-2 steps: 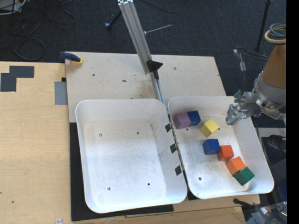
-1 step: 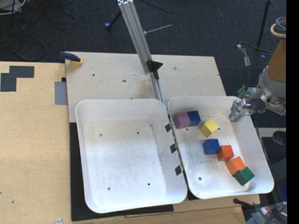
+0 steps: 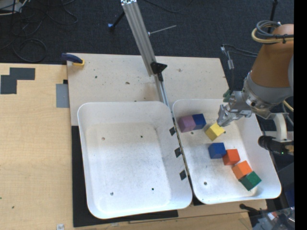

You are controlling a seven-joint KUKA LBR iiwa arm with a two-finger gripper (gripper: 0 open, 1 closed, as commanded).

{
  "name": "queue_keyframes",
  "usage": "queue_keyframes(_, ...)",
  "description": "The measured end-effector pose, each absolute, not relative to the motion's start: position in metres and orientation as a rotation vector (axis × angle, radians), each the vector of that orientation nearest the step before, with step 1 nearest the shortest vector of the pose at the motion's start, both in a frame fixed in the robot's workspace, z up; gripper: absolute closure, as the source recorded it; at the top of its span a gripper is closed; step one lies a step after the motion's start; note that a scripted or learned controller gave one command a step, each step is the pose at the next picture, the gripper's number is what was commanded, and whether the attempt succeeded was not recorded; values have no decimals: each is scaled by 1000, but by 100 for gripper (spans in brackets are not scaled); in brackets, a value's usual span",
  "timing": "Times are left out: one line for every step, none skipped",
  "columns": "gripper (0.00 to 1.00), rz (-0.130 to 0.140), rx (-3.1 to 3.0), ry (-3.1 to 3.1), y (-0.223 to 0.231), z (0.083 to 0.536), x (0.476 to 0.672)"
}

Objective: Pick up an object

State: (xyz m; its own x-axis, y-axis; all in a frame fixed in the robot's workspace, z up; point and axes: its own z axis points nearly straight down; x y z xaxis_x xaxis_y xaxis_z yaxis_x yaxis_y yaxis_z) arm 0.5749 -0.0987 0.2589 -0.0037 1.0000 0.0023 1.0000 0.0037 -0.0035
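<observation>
My gripper (image 3: 224, 117) hangs over the upper part of the right bin (image 3: 268, 188). Directly below and left of its tip is a yellow block (image 3: 215, 132), tilted; whether the block is touched or gripped is not clear. A purple block (image 3: 186, 123) and a blue block (image 3: 199, 120) sit together near the bin's upper left corner. Another blue block (image 3: 217, 150), a red-orange block (image 3: 231, 156), an orange block (image 3: 242, 168) and a green block (image 3: 251, 180) run in a line toward the lower right.
The left bin (image 3: 96, 128) lies beside the right one, split from it by a divider with black clips (image 3: 178, 152). A slanted metal rail (image 3: 141, 35) rises behind the bins. The grey arm with its orange band (image 3: 271, 66) enters from the right.
</observation>
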Motion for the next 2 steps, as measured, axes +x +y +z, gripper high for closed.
queue_keyframes(100, 3, -2214, -2222, -51, 243, 587)
queue_keyframes(100, 0, -2214, -2224, 1, 249, 591)
